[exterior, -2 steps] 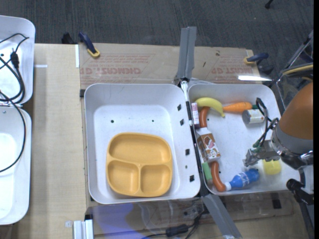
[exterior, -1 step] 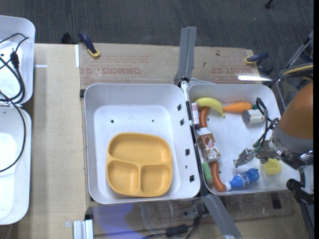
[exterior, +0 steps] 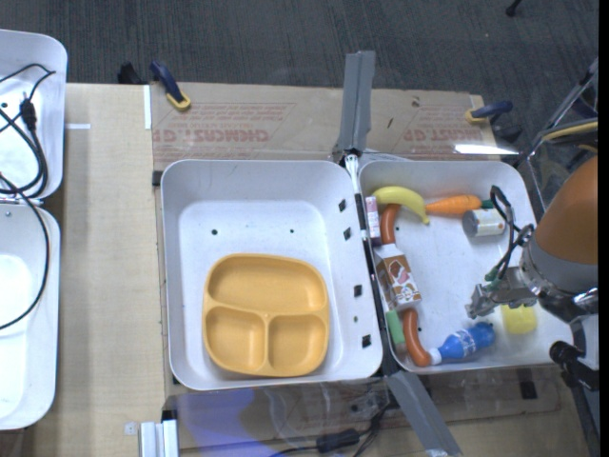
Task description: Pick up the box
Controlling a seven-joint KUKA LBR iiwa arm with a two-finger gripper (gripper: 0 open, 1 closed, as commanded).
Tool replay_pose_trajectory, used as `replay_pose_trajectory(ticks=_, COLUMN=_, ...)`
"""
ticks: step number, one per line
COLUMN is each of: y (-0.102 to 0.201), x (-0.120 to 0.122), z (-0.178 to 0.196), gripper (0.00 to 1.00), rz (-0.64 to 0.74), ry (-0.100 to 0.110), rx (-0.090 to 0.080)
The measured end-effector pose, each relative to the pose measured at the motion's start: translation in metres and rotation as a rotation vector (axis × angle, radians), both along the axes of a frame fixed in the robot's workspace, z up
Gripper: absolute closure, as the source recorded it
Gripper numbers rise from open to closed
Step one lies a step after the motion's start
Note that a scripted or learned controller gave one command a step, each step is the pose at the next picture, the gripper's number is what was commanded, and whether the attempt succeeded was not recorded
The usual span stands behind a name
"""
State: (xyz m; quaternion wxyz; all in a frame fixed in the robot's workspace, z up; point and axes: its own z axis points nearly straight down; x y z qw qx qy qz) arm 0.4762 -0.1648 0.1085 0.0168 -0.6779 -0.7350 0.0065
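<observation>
tool low in the right bin, box lying by the divider

we see the box (exterior: 398, 281), brown w/ a printed picture on top, lying flat in the right bin (exterior: 442, 171), close to the wall it shares w/ the left bin (exterior: 249, 171). just above the box sits a small red packet (exterior: 389, 223), and below it a reddish sausage-like item (exterior: 411, 339) w/ a green piece (exterior: 394, 327) beside it.

the tool (exterior: 483, 302) hangs low over the right side of the right bin, well apart from the box, w/ bare white floor between them. we can't tell if it's spread or pressed together; its tip is too small & cluttered w/ cables to read. nothing shows between its tips. a yellow block (exterior: 520, 319) sits just beside it to the right, and a blue bottle (exterior: 462, 344) w/ a white cap lies just below it.

further up in the same bin: a banana (exterior: 403, 201), a carrot (exterior: 453, 204) and a grey cylinder (exterior: 483, 223), near one another.

the left bin holds an orange divided plate (exterior: 266, 314) w/ three compartments. both bins rest on the desk (exterior: 109, 255), where brown cardboard (exterior: 257, 122) is held by clamps along the far edge.
</observation>
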Motion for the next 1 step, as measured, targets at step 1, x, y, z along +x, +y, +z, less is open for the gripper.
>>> replay_pose_trajectory(ticks=1, y=0.0001, x=0.0000, z=0.0000, gripper=0.00, rz=-0.001, ry=0.000, rx=0.000)
